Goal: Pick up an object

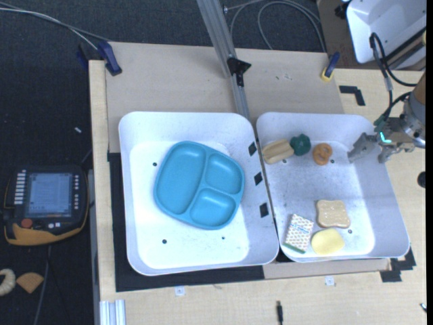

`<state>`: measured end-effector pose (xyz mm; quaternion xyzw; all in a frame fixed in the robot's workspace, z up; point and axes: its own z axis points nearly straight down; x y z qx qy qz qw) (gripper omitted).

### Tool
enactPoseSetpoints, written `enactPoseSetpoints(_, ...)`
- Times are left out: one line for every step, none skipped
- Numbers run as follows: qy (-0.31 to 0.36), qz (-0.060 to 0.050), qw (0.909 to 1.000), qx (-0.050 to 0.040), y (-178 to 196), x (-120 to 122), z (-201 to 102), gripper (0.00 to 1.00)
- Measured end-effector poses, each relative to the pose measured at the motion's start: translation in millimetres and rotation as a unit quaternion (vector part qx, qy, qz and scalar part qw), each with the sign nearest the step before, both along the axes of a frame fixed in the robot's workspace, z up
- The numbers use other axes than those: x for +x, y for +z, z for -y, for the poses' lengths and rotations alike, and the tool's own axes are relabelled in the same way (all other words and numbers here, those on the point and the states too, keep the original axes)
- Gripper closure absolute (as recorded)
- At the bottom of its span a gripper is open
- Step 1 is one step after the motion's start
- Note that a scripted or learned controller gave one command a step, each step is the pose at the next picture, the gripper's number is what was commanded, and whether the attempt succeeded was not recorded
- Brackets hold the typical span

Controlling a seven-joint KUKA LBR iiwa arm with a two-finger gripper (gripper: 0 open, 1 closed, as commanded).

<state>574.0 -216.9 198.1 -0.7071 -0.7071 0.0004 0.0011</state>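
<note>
Several small objects are seen in the right bin (pixel 399 215), none of them between the fingers of the tool (pixel 371 149). Nearest to the tool, just to its left, an orange ring-shaped piece (pixel 323 154) is placed, with a dark green lump (pixel 300 143) and a tan roll (pixel 277 151) further left in the same row. Below the tool, near the bin's front edge, a toast-shaped piece (pixel 333 213), a yellow rounded piece (pixel 327 242) and a patterned sponge (pixel 298 232) are grouped close together. The tool is held over the bin's right rim with its fingers spread apart, gripping nothing. Far to its left, a blue divided plate (pixel 199 184) is laid in the left bin (pixel 135 222) on the worktop (pixel 169 80)
</note>
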Motion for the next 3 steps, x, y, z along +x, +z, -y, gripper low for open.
enactPoseSetpoints(0.000,0.001,1.0000,-0.0003,1.0,0.6,0.0,0.00)
enactPoseSetpoints(0.001,-0.001,1.0000,0.0004,-42.0,2.6,-5.3,0.00)
enactPoseSetpoints(0.000,-0.002,1.0000,0.0006,-103.3,2.1,0.1,0.00)
